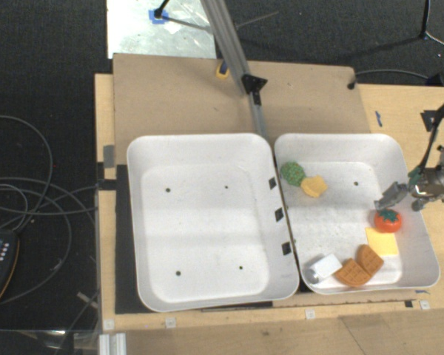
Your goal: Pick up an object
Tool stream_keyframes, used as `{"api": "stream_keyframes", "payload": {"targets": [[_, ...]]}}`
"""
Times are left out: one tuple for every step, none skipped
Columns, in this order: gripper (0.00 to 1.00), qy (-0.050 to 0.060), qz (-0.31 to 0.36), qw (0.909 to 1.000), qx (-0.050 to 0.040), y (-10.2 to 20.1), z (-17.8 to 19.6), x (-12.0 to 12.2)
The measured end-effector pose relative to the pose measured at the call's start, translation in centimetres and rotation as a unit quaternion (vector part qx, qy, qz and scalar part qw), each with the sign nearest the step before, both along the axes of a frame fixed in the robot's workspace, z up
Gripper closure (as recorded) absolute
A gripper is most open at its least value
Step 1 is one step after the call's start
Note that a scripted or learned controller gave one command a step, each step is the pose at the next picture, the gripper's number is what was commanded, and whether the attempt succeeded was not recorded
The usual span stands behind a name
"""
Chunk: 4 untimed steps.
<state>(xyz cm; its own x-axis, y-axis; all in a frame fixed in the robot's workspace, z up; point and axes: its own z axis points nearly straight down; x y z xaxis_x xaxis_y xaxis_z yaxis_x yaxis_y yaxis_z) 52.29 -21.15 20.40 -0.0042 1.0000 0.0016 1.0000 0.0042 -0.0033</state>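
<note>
No legible writing or brand marks on any item. Far left of the gripper, the left bin (200,220) is a shallow white moulded tray with rounded corners. In the right bin (340,154), well left of the gripper, sit a bumpy green ball (292,173) and a yellow lump (314,187). Lower left lie a white block (324,267) and two brown waffle pieces (360,266). A flat yellow square (383,241) lies below. The round red tomato (387,220), with no clear long axis, sits just below the gripper (397,195), whose finger state cannot be determined.
</note>
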Motion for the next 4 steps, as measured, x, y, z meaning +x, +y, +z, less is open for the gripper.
{"api": "stream_keyframes", "payload": {"targets": [[0.00,-0.002,0.000,1.0000,-0.0007,0.0,0.2,0.1],[0.00,0.000,-0.002,1.0000,0.0000,-0.3,-5.9,0.4],[0.00,0.000,-0.002,1.0000,0.0002,-0.2,-11.1,0.4],[1.00,-0.004,-0.001,1.0000,-0.0013,-0.4,-9.7,0.6]]}}
